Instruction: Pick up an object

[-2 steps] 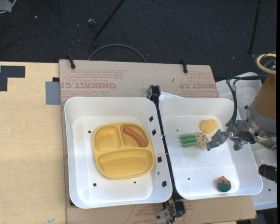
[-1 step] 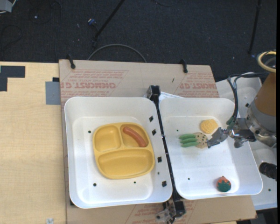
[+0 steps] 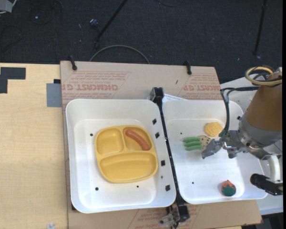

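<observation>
Two shallow white bins are seen side by side on a cardboard sheet (image 3: 133, 82) laid over the bench. In the left bin (image 3: 81, 128) a yellow compartment tray (image 3: 126, 168) is set, with two small compartments at the back and one long compartment at the front. A toy sausage (image 3: 137, 138) is laid at a slant in the back right compartment of that tray.

In the right bin (image 3: 190, 185) three small toys are found. A green bean-like toy (image 3: 192, 142) is placed near the middle of the bin floor, lying roughly crosswise. A round yellow ridged toy (image 3: 213, 128) is placed just behind and to the right of it. A small round toy in red and green (image 3: 229, 188) is set apart from both, near the front right corner of the bin.

The arm (image 3: 267, 116) is brought in from the right, its orange band being seen above the grey wrist, and the gripper (image 3: 209, 150) is lowered over the right bin. The dark fingertips are positioned just beside the right end of the green toy and just in front of the yellow ridged toy. Whether the green toy is touched cannot be told, and nothing is seen between the fingers. How far the fingers are spread cannot be told at this angle
</observation>
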You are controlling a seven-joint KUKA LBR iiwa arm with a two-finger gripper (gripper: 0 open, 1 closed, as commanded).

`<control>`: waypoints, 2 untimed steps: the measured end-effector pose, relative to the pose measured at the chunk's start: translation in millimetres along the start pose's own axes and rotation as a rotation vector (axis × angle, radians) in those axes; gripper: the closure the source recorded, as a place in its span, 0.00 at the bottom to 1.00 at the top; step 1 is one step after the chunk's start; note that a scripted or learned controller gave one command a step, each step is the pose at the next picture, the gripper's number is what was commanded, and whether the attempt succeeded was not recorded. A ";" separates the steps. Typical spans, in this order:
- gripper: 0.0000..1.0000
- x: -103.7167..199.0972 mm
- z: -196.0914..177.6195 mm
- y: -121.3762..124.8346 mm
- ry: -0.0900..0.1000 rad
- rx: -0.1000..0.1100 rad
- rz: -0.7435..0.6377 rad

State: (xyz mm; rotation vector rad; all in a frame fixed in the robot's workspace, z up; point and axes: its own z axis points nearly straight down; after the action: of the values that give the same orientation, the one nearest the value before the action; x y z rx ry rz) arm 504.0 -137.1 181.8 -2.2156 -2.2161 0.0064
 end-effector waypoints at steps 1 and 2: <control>0.00 0.1 60.5 7.3 0.000 -0.001 0.001; 0.00 0.4 95.3 7.3 -0.001 -0.005 0.001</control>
State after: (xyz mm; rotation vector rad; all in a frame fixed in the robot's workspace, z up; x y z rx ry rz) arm 510.4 -136.4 86.4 -2.2200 -2.2179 0.0027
